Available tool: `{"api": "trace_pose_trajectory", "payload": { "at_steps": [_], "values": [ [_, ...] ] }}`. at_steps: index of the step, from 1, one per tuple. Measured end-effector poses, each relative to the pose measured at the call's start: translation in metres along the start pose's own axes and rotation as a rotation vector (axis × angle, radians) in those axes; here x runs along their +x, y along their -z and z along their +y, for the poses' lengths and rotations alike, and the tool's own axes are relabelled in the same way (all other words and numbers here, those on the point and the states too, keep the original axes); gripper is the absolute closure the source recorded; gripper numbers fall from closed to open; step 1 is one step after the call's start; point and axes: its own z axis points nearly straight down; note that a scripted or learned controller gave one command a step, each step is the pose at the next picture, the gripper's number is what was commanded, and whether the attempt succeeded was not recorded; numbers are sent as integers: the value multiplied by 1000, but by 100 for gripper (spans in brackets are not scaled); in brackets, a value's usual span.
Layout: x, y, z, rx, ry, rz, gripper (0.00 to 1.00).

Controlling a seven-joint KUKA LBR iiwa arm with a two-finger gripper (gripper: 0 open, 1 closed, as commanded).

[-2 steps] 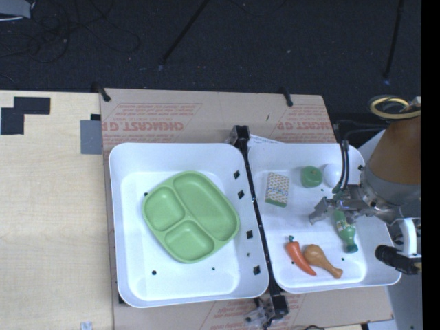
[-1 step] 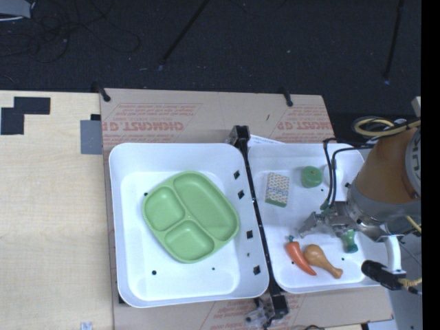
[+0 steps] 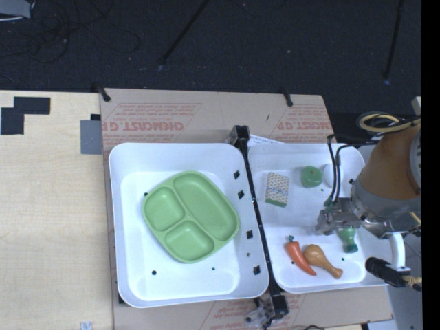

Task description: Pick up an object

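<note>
A small green thing (image 3: 348, 239) sits in the right bin (image 3: 357, 160), low and right in the frame, just under my pincer (image 3: 337, 224). It looks short and stubby. The brown drumstick toy (image 3: 321, 259) and orange carrot (image 3: 299, 255) lie just lower left (both long, slanting). How wide my pincer is, I cannot tell.

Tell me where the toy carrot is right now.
The carrot lies in the right bin, near its front edge, just left of the tan drumstick-shaped toy and below-left of the gripper.
</note>
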Motion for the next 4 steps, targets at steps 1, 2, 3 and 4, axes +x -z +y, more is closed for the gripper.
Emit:
{"api": "trace_pose_trajectory", "payload": {
  "at_steps": [1,2,3,4],
  "values": [
    [9,48,0,-7,7,-2,100],
    [8,111,4,-10,7,-3,100],
    [7,126,4,-5,6,-2,100],
    [56,115,15,-1,9,0,100]
  ]
}}
